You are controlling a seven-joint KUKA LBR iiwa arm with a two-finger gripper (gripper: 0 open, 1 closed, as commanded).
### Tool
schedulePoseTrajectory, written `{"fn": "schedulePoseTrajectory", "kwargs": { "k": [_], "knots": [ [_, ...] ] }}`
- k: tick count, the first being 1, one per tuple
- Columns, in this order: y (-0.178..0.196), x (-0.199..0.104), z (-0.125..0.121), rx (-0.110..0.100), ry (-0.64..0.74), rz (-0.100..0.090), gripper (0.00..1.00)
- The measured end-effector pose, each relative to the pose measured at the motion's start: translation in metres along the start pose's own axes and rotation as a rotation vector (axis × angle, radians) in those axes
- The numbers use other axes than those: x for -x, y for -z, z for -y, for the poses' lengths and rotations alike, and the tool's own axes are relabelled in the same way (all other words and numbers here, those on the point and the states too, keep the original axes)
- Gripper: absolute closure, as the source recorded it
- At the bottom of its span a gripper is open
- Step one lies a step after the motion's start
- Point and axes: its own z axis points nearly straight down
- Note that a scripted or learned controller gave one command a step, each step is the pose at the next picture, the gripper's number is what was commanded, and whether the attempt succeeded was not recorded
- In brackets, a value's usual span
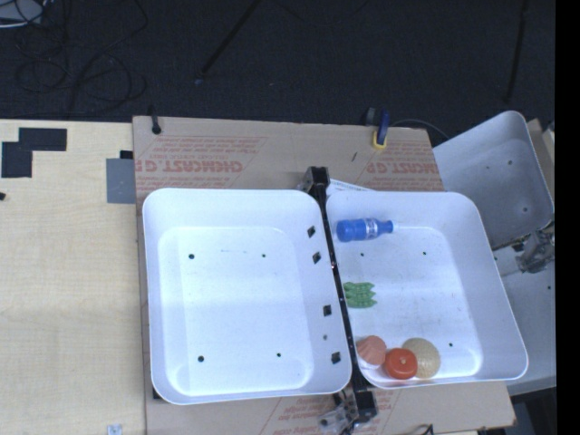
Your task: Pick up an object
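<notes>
The right bin (471,270) holds a blue bottle (363,229) lying on its side near the far left corner. A small green object (359,294) lies by the bin's left wall. At the near edge sit a pinkish round piece (371,349), a red round piece (400,363) and a tan round piece (422,355), close together. The left bin (172,243) stands beside it.
A black divider strip (332,288) runs between the two bins. Brown cardboard (236,157) lies under both bins. A grey metal plate (494,166) stands at the right, beyond the right bin. A yellow and blue clamp (381,130) sits at the cardboard's far edge.
</notes>
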Motion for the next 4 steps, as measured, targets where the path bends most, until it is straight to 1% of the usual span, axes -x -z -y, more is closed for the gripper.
{"fn": "schedulePoseTrajectory", "kwargs": {
  "k": [1, 2, 4],
  "knots": [
    [-0.001, 0.0, 0.0, -0.001, -0.001, 0.0, 1.0],
    [0.021, 0.0, 0.0, 0.001, 0.003, 0.0, 1.0],
    [0.006, 0.0, 0.0, -0.001, 0.001, 0.0, 1.0]
  ]
}}
